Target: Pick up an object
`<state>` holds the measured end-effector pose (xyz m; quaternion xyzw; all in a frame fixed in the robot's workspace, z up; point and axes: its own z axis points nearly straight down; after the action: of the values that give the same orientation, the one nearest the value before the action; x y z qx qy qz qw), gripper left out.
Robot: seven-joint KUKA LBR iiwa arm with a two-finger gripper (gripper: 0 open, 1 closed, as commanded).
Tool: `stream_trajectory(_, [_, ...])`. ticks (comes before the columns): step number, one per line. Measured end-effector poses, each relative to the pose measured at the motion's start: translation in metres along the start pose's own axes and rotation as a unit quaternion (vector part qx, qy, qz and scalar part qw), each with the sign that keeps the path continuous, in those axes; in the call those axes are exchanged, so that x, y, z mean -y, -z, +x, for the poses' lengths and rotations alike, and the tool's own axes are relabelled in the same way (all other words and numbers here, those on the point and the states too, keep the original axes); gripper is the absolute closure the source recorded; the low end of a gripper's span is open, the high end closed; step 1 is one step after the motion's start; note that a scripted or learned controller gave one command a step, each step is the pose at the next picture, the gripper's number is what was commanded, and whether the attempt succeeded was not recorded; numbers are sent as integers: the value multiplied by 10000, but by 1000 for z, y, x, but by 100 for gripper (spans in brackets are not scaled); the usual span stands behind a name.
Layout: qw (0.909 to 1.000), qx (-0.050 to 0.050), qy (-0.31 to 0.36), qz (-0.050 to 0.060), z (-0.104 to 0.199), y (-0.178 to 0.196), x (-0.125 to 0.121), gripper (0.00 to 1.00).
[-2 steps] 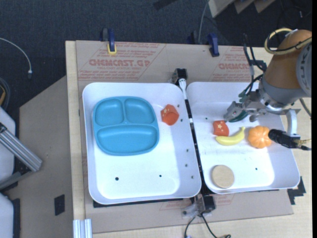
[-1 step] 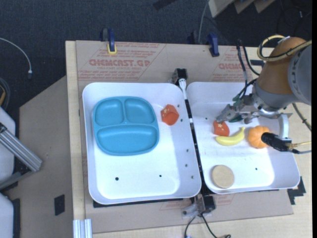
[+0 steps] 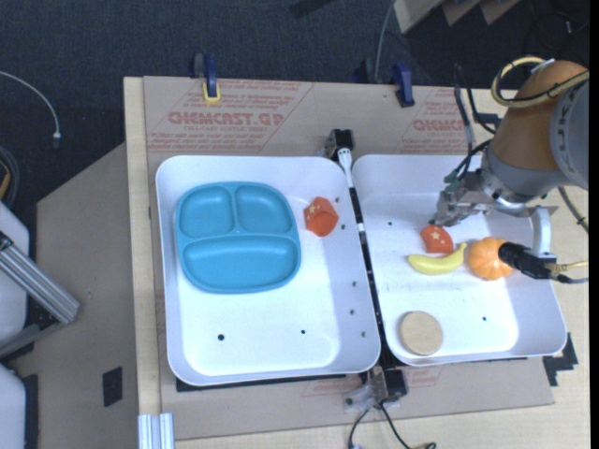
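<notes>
In the right bin (image 3: 524, 340) lie a small red tomato (image 3: 436, 239), a yellow banana (image 3: 436, 263), an orange (image 3: 487, 259) and a tan round disc (image 3: 420, 332). My gripper (image 3: 447, 211) hangs low over the bin's middle, its tips just above and right of the tomato, very close to it. Nothing shows between its fingers. The left bin (image 3: 262, 344) holds a blue three-part plate (image 3: 239, 237) and a red-orange pepper-like piece (image 3: 321, 217) beside the plate's right edge.
A ridge where the two bins meet (image 3: 363, 251) runs down the middle. The bins sit on a cardboard sheet (image 3: 281, 110) held by blue clamps (image 3: 210, 75) at the back. The front of both bins is bare white floor.
</notes>
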<state>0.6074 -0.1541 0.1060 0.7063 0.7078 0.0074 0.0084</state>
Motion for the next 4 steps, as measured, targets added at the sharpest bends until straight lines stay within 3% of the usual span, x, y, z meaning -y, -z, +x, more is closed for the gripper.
stream_trajectory(1, [10000,3,-11,95,-10,55,1,100])
stream_trajectory(3, [10000,6,-3,73,-15,180,3,100])
stream_trajectory(4, [10000,0,4,98,32,177,-14,100])
